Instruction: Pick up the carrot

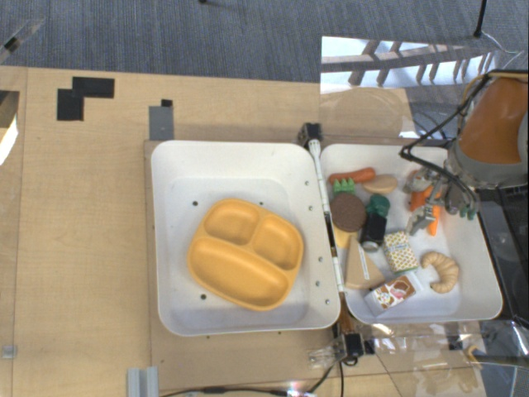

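**Tool low in the right bin, carrot at the bin's far edge**

While the grey arm with its orange band (496, 131) reaches in from the right, the tool (430, 209) sits low over the right shallow white bin (488, 300), near that bin's right side. Whether it is released or clenched cannot be told. Small orange pieces show about it, too blurred to name. The orange carrot with a green tip (354, 176) lies near the bin's far left corner, well apart from the tool, beside a tan oval piece (380, 183) and above a dark brown round disc (348, 212). A pale croissant (440, 270) lies near the front right. The left white bin (169, 222) holds a yellow divided plastic plate (244, 253) on the wooden counter (74, 246).
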Tool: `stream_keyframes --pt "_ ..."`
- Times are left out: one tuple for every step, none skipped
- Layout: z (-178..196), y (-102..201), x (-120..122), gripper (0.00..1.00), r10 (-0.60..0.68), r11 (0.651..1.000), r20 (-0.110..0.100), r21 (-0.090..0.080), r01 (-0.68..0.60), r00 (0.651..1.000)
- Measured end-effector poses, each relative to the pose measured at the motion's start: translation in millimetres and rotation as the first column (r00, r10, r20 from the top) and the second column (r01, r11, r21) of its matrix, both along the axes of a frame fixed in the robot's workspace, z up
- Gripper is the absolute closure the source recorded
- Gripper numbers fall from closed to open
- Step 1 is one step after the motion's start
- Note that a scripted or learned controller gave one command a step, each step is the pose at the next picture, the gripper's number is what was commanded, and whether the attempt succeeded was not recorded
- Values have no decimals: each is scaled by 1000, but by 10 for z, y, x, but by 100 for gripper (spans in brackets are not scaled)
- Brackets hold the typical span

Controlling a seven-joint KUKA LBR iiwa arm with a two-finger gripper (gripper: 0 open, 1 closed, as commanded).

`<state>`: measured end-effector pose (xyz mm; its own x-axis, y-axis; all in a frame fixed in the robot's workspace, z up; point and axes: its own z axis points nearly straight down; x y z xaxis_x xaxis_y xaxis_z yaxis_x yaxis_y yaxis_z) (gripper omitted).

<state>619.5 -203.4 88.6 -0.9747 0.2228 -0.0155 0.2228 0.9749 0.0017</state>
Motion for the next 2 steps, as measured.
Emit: stream_keyframes --pt "153 6 43 100 6 1000 13 -3 -6 1000" --pt "145 8 38 0 7 1000 11 -3 -7 1000"
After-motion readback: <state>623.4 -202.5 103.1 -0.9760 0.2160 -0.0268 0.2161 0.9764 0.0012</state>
